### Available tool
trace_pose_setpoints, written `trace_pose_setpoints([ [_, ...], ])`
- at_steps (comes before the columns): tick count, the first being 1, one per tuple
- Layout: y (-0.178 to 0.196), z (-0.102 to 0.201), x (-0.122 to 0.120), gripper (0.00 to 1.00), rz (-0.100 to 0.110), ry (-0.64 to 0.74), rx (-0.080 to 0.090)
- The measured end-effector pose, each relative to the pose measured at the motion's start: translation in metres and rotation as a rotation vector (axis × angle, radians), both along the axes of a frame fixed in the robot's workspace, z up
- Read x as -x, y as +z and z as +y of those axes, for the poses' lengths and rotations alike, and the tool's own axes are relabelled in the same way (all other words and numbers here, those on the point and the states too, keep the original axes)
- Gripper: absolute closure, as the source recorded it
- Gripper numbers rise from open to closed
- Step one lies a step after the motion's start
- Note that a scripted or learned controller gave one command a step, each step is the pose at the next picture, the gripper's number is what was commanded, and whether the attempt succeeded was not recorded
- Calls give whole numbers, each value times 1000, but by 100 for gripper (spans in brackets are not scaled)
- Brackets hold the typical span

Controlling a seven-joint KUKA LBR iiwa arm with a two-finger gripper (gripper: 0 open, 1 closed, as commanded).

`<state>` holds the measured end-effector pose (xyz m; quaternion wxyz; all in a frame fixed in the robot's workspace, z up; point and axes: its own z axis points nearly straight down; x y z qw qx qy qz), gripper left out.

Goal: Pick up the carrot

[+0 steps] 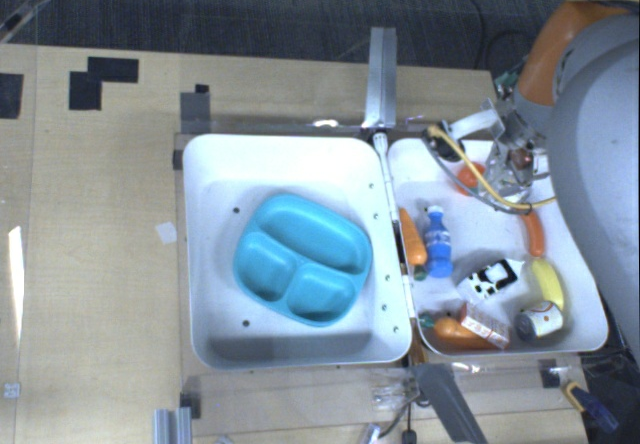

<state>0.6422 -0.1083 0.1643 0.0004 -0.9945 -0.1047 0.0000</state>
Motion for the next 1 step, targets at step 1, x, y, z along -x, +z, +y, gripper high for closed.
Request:
trace_pose_setpoints([
  [1,-34,-5,-2,100,3,12,0],
])
